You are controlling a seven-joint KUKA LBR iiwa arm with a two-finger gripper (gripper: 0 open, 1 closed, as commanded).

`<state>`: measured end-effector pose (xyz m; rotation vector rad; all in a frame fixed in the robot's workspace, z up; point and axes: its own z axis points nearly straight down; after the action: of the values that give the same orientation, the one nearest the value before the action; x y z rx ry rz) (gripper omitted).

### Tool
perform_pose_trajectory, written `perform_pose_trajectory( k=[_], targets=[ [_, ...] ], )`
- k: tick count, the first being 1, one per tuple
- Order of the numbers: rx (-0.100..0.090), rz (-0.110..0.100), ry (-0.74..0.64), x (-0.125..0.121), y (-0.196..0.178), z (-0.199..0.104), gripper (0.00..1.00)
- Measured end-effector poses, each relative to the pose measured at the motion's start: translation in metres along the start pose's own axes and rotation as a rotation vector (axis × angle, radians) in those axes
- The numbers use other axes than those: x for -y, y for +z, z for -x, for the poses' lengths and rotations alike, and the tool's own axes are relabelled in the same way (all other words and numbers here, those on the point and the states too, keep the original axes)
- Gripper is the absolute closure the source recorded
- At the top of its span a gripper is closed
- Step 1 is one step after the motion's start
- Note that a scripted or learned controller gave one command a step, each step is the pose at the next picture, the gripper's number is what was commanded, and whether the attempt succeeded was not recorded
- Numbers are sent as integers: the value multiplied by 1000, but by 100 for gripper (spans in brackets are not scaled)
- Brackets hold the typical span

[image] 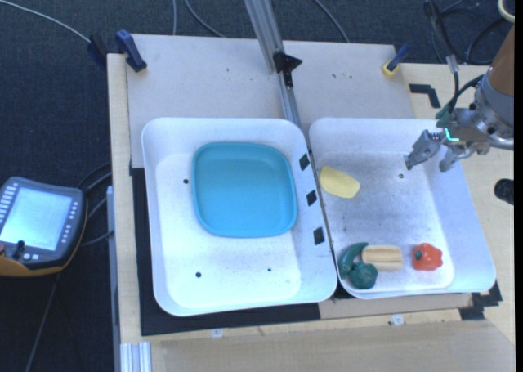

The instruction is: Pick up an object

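A blue plate (243, 189) sits in the left bin (163, 280). In the right bin (470, 223) lie a yellow piece (338, 182), then a green pepper (357, 265), a tan block (382, 257) and a tomato (426, 257) in a row. The gripper (435, 156) hovers above the bin's right side, fingers spread, holding nothing.

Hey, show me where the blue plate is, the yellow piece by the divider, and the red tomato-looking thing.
blue plate (245, 189): camera view, centre of its flat face, left bin.
yellow piece (339, 182): camera view, middle of its top, right bin.
red tomato-like toy (426, 257): camera view, middle of its body, right bin.
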<state>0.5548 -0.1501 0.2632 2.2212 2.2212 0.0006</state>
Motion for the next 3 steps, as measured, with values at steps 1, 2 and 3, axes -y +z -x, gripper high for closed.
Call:
perform_pose_trajectory(
  k=[1, 2, 3],
  targets=[
    [0, 0, 0, 0, 0, 0, 0],
    [-1, -5, -1, -3, 60, -7, 0],
    [-1, -4, 0, 5, 108, 0, 0]
  ],
)
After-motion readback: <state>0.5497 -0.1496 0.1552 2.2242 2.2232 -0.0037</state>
